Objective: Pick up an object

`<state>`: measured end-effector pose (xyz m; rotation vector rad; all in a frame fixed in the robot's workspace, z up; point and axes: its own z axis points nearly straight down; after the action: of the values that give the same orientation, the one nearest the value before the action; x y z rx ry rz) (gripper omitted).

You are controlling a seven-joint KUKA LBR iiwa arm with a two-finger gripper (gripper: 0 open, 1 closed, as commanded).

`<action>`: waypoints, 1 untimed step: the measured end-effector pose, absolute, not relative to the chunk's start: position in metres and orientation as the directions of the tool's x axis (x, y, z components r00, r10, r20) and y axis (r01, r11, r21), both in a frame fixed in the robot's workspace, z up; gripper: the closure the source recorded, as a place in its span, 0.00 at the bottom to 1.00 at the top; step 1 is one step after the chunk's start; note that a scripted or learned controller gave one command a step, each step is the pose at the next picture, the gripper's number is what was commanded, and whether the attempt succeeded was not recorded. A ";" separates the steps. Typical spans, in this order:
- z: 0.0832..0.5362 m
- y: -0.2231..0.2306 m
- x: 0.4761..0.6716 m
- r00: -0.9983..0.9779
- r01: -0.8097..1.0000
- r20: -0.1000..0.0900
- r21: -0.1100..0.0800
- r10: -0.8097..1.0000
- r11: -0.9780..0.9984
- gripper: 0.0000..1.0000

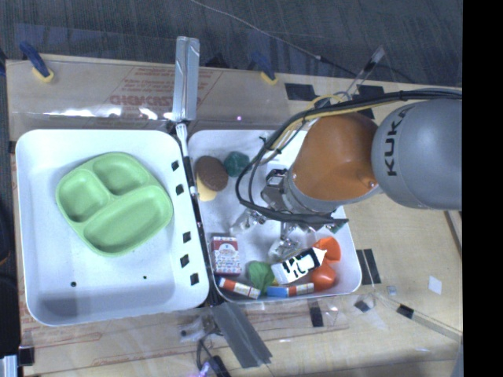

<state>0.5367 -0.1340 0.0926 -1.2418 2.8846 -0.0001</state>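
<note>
Camera view: gripper (289,246), finger state hidden, is hanging over the right bin (236,144), black-and-white packet (299,264) lying just toward five o'clock.

Grey KUKA arm (416,151), black lettering, orange wrist band, looping black cables, metal gripper (284,238)

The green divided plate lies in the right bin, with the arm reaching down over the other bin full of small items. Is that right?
Not quite. The camera view shows the green divided plate in the left bin, not the right one. The rest holds: the arm reaches down over the right bin, which holds the small items.
</note>
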 end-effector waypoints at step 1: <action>0.156 -0.124 0.647 -0.439 -0.898 -0.004 -0.006 -0.898 0.439 0.00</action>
<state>0.6474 -0.1245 0.1555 -1.6604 2.6595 -0.0044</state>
